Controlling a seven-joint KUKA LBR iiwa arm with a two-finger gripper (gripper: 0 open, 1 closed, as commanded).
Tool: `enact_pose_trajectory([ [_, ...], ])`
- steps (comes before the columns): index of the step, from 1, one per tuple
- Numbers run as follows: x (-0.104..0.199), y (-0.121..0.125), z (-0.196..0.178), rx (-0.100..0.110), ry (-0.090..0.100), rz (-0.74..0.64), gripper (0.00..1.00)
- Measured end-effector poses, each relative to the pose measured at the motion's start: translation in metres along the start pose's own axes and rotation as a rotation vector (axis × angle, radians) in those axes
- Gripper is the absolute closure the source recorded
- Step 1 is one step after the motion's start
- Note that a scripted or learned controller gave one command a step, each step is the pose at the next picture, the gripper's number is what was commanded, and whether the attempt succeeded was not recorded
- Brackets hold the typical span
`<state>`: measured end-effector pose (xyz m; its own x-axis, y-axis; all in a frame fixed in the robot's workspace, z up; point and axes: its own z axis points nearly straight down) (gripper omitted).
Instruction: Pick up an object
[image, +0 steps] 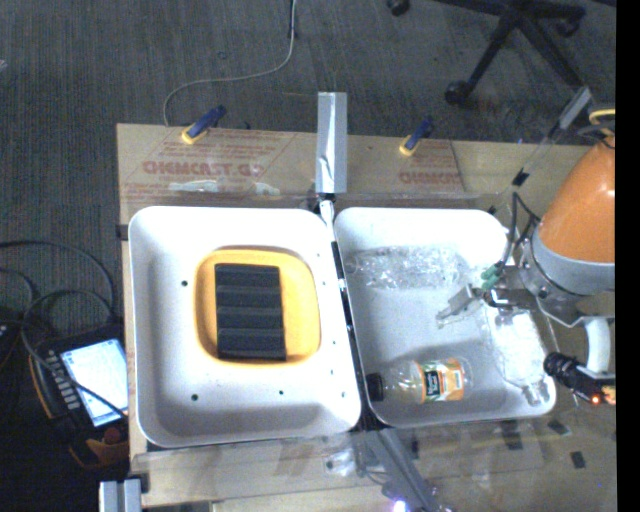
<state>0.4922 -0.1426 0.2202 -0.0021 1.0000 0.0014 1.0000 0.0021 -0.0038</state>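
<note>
The right bin (400, 330) holds a clear bottle of amber liquid (425, 380) lying on its side near the front wall, black cap to the left. A crinkled clear plastic piece (405, 268) lies at the bin's back. Another clear plastic item (516, 355) lies along the right wall. My gripper (462, 303) hangs low over the right half of this bin, above the bottle and left of the clear item, with nothing visibly in it. In the left bin (160, 330) rests a yellow block with a black ridged top (257, 308).
A metal post (331, 150) stands behind the seam between the bins. Two blue-and-yellow clamps (203, 123) (417, 133) grip the board's back edge. The orange arm band (585, 215) looms at the right. A tablet (85, 375) and cables lie on the floor at left.
</note>
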Motion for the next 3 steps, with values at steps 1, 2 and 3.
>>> enact_pose_trajectory([
  [1, -0.030, -0.008, 0.118, -0.004, 0.000, -0.135, 0.00],
  [2, -0.054, 0.041, 0.129, -0.014, -0.002, 0.006, 0.00],
  [3, -0.042, 0.006, 0.127, -0.022, -0.019, -0.015, 0.00],
])
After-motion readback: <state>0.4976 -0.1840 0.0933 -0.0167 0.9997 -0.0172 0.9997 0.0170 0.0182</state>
